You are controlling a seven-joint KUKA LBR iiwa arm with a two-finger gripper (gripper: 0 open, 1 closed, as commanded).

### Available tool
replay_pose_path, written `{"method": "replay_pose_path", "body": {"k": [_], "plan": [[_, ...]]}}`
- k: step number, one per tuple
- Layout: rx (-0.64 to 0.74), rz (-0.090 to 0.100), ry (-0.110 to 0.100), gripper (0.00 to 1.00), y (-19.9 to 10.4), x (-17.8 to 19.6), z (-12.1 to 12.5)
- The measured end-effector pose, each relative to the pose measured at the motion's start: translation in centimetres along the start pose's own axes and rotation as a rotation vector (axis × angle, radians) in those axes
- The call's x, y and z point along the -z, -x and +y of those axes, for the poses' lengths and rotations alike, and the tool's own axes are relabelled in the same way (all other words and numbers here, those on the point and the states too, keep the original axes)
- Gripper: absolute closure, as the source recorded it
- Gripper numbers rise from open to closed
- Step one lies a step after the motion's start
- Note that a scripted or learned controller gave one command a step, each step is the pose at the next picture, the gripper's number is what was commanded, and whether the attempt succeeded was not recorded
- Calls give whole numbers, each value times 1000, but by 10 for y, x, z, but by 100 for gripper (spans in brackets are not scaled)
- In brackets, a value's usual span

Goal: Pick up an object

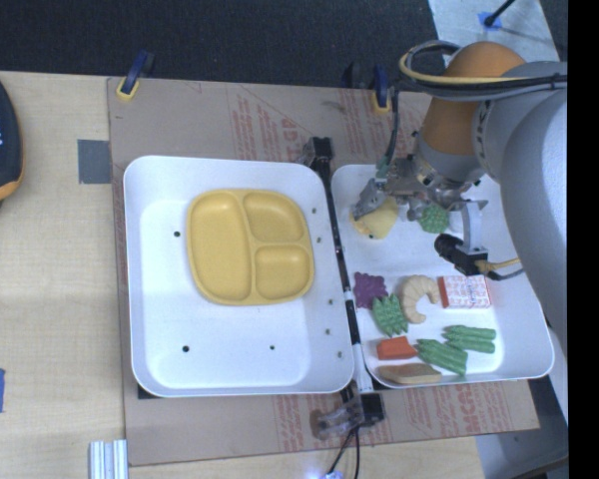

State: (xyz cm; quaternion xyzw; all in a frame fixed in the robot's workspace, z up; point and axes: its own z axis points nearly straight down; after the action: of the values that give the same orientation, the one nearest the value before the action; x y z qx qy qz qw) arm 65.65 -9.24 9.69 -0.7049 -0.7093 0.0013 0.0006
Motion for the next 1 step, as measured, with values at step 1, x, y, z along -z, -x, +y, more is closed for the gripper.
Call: {"method": "replay_pose_path", "body": {"k": [1], "plan": [[-3, -1, 2, 0, 5, 4, 0]]}}
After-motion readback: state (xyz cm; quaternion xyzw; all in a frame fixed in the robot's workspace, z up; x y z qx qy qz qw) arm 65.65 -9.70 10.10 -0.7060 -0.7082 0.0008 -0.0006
